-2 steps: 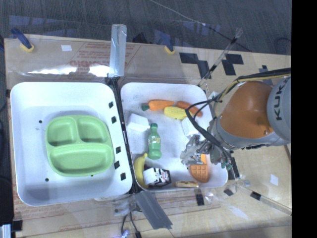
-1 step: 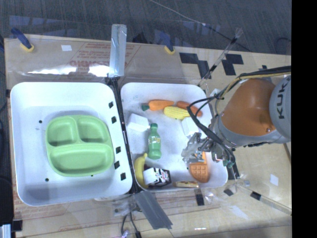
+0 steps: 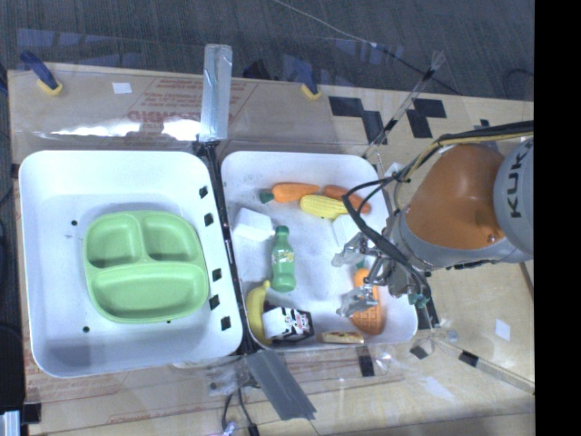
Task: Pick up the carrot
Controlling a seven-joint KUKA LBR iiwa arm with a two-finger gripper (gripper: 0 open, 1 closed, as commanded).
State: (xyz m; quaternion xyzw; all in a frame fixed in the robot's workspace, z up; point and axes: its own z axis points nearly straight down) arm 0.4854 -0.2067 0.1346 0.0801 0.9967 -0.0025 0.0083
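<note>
Camera view, going left to right: furthest from the gripper (image 3: 357,284) is the shallow white left-hand bin (image 3: 36,243), and sitting in it is a lime green plastic divided plate (image 3: 143,265) with three compartments. Next over is the white right-hand bin (image 3: 238,166), which is where the gripper is working. Left of the gripper, down near the bin's front-left corner, there's a yellow toy banana (image 3: 256,309) touching a small black-and-white carton (image 3: 290,323). A bit closer in, a small green plastic bottle (image 3: 282,259) stands between them and the gripper. Up beyond the gripper toward the back wall lies the orange toy carrot (image 3: 296,192), green stub pointing left, well apart from the gripper, with a yellow corn cob (image 3: 324,207) just beside it. The grey arm with its orange band (image 3: 457,209) comes in from the right, and the gripper hangs low over an orange waffle-textured wedge (image 3: 368,317) near the bin's front-right corner. Its two silver fingers (image 3: 345,258) look spread apart, nothing obviously pinched between them.
</note>
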